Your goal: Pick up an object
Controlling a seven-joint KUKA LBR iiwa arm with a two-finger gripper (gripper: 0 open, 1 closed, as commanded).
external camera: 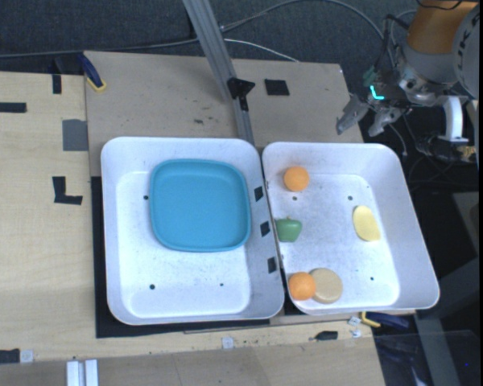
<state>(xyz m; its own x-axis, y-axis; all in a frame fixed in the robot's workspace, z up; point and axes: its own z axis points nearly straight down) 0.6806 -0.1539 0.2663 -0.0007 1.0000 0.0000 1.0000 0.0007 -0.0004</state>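
Fruit pieces [296,178] lay untouched in the right bin [386,167] while my gripper [366,119] hung beyond its far rim, fingers spread and holding nothing.

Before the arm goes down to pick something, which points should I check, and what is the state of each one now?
1. Gripper clear above the right bin: ok.
2. Nothing between its fingers: ok, they look open.
3. Yellow piece lies free, apart from the others: ok.
4. Lower orange ball free to grasp: not ok, it touches the beige disc.
5. Green piece away from the wall: not ok.
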